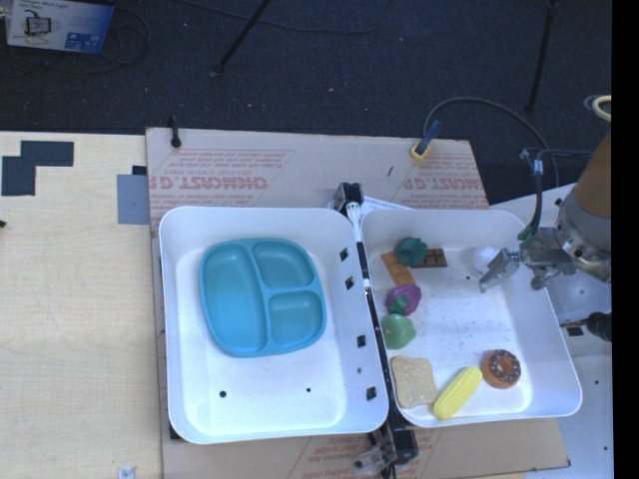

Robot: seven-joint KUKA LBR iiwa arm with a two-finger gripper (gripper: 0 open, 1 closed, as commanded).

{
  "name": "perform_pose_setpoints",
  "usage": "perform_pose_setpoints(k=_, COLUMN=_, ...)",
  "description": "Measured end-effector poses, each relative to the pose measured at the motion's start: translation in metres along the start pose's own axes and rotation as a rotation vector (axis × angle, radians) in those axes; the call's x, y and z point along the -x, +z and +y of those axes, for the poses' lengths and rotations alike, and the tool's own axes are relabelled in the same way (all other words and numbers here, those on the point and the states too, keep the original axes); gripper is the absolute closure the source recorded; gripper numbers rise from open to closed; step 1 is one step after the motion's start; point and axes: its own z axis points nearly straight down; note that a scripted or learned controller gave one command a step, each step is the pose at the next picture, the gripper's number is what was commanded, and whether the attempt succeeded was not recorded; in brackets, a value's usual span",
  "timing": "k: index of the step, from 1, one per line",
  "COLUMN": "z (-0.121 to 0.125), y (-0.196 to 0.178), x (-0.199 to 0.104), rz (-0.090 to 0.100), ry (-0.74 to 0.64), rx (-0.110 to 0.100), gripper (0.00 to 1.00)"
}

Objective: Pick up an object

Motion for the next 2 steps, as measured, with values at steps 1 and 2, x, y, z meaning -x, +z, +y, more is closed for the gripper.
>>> perform_pose_setpoints(k=1, z=0.034, y=0.102, x=-0.062, rz=-0.001, ry=-0.001, rx=0.002, gripper=0.00)
perform_pose_setpoints(k=2, z=0.079, y=0.103, x=-0.116, rz=0.000, ry=-0.001, rx=0.000, gripper=0.00)
